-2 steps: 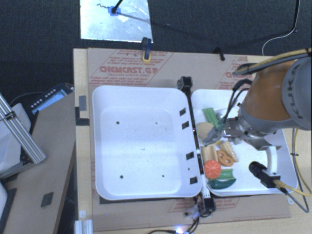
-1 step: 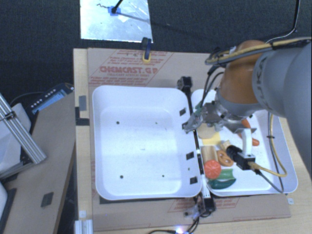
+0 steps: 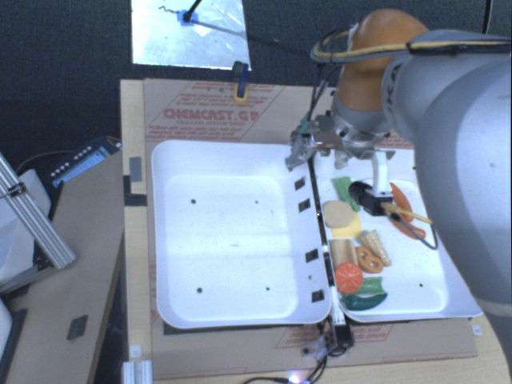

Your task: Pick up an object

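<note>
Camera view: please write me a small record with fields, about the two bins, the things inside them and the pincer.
left bin: white, shallow, beside the right bin
right bin: white, holds toy food along its left side
toy food, far to near: tan round piece, yellow piece, pretzel, red tomato, dark green piece
pincer: over the far end of the seam between the bins
arm: grey, reaches in from the right, over the right bin
</note>
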